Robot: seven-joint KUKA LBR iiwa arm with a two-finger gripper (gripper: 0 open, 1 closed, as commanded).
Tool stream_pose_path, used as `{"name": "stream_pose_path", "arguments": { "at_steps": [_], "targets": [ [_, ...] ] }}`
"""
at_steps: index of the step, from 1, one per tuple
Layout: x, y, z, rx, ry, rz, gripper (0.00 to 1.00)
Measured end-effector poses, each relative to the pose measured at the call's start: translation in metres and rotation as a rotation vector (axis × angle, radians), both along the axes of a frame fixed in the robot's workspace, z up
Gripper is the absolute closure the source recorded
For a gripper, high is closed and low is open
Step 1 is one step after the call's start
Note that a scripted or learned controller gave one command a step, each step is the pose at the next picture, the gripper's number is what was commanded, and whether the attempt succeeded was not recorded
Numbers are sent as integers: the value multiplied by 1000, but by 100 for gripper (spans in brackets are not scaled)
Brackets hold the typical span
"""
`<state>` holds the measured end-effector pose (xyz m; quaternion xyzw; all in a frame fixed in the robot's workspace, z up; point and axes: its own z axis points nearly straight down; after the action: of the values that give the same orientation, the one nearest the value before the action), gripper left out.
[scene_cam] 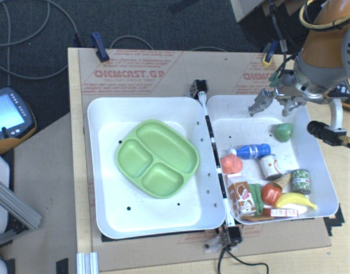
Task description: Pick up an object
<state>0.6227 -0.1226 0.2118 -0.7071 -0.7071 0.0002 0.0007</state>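
Observation:
My gripper [274, 107] hangs open above the far end of the right bin [243, 108], its two grey fingers spread apart with nothing between them. A green round object [283, 132] lies just below and right of the fingertips. Further toward the front lie a blue bottle [252, 150], a pink-orange lump [231, 164], a small white can [270, 166], a green-labelled can [300, 181], a red tomato [271, 193], a yellow banana [296, 201] and a red-and-white box [241, 198].
The left bin [106, 153] holds a green divided plate [157, 158]. A black clip [198, 87] sits at the far end of the seam between the bins. The bench's cardboard surface [141, 67] surrounds both bins.

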Motion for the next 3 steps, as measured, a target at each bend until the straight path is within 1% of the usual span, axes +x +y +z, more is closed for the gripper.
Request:
{"name": "stream_pose_path", "arguments": {
  "at_steps": [1,2,3],
  "targets": [
    [-30,-52,-54,1,6,-5,0],
    [-114,-7,-61,4,8,-1,0],
    [-145,-22,-130,0,1,-3,0]
  ]
}}
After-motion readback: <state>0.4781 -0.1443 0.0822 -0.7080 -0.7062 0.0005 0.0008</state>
